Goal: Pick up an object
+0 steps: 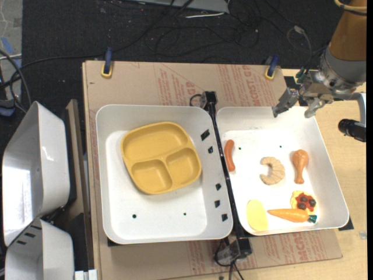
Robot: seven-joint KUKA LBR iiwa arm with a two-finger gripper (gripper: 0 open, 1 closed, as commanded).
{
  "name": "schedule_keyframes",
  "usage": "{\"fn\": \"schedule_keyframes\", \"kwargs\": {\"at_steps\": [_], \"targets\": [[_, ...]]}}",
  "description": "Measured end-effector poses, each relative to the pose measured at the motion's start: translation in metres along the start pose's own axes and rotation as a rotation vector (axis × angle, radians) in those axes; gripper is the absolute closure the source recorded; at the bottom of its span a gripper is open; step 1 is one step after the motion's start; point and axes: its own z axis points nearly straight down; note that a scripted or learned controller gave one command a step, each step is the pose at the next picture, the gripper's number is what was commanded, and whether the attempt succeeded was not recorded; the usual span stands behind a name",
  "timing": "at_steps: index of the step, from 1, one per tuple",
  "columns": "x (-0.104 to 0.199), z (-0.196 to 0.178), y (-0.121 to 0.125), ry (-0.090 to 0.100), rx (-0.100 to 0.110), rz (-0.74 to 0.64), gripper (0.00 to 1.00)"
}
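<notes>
Here, seen from above at a slant, a bench (175, 74) carries two shallow white bins side by side, touching along their inner edges.

The left bin (111, 214) holds one thing: a yellow tray (160, 156) with three compartments, lying flat and turned a little askew, in the half of the bin toward the far edge.

The right bin (326, 156) holds six toy foods. One red sausage (229, 155) lies along the left edge, close to the wall shared with the other bin. One pale croissant (272, 170) sits near the middle. One brown drumstick (300, 164) lies just to its right, well clear of the right edge. Along the near edge lie three more: one pale yellow oval piece (256, 214) near the near left corner, one orange carrot (289, 215) just beside it, and one small yellow piece topped with dark red (303, 200) touching the carrot on its far side, toward the near right corner.

One grey arm with an orange band (351, 28) reaches in from the right. Its gripper (297, 105) hangs over the far right corner of the right bin, above the rim. Its two dark fingers (282, 105) point down and stand spread apart, with nothing between them. All six foods lie apart from it; the nearest, the drumstick, rests on the bin floor toward the near side of the gripper.

Two yellow clamps (106, 70) grip the far edge of the bench, one near each far corner.
</notes>
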Motion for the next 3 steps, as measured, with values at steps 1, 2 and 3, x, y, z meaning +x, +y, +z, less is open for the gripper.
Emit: {"fn": "schedule_keyframes", "kwargs": {"at_steps": [1,2,3], "targets": [[0.0,-0.007,0.002,-0.002,-0.012,-0.002,0.0],[-0.003,0.053,-0.005,-0.001,-0.006,0.001,0.0],[0.002,0.117,-0.003,0.0,-0.006,0.0,0.0]]}}
